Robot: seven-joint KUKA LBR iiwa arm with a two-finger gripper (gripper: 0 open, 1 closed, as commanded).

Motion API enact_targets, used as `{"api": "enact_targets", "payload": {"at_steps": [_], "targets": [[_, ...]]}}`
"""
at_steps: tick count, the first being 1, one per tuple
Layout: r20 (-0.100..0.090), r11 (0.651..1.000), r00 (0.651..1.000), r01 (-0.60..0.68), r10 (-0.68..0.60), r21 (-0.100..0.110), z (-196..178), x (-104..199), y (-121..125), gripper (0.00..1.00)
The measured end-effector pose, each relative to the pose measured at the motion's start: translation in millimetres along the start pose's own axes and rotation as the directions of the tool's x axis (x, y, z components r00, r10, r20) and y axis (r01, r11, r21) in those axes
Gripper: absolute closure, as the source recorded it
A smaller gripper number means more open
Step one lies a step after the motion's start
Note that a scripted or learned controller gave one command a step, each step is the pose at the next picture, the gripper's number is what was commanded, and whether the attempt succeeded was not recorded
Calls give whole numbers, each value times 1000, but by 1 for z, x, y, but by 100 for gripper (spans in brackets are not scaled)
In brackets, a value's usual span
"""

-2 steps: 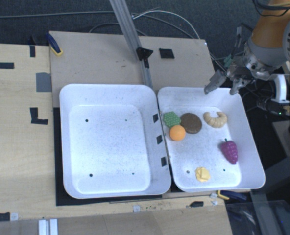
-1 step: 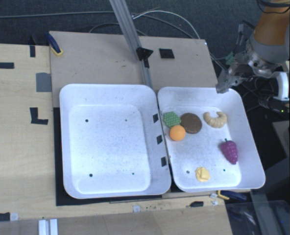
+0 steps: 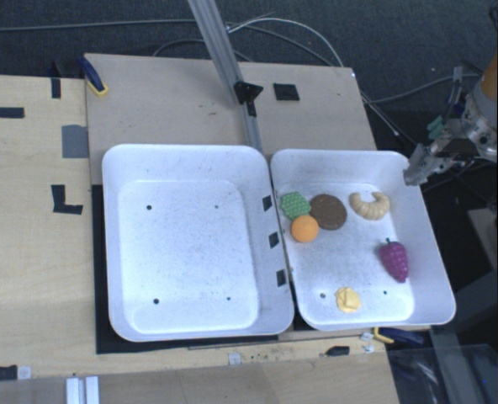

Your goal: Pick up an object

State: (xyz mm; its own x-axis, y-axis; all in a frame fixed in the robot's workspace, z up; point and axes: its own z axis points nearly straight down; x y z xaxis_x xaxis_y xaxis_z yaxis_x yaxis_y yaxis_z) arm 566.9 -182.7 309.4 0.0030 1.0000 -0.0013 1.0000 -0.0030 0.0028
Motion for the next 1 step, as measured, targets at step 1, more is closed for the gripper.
{"api": "enact_targets", "payload": {"at_steps": [1], "targets": [[-2, 1000, 1000, 0, 0, 8, 58, -22, -50, 100]]}}
